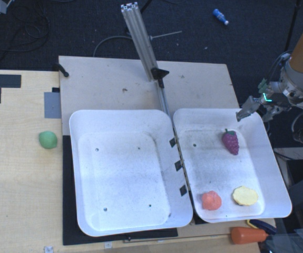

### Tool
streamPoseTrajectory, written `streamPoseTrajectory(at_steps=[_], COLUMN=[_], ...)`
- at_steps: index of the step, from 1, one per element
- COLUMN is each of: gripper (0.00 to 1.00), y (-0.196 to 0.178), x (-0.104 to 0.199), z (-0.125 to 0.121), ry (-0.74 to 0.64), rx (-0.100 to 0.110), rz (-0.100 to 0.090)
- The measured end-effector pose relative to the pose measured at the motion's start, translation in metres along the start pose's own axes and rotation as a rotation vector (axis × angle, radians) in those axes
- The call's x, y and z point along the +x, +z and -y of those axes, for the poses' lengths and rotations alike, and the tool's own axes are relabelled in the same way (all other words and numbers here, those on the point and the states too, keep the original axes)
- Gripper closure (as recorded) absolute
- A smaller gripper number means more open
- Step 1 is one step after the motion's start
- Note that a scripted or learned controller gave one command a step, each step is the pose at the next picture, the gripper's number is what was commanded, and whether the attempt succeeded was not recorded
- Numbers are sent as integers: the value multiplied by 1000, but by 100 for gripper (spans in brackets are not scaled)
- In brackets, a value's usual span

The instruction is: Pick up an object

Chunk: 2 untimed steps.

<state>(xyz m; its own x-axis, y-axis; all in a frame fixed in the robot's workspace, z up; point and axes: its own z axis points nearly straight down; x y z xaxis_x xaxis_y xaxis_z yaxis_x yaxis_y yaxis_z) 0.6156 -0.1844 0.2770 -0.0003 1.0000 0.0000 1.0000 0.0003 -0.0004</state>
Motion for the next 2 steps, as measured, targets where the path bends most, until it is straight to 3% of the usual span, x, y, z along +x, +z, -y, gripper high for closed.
streamPoseTrajectory(at_steps=[1,2], gripper=[0,0], y=[0,43], x=[0,3], z=[0,1], ry=[0,-1], rx=[0,3], rz=[0,-1])
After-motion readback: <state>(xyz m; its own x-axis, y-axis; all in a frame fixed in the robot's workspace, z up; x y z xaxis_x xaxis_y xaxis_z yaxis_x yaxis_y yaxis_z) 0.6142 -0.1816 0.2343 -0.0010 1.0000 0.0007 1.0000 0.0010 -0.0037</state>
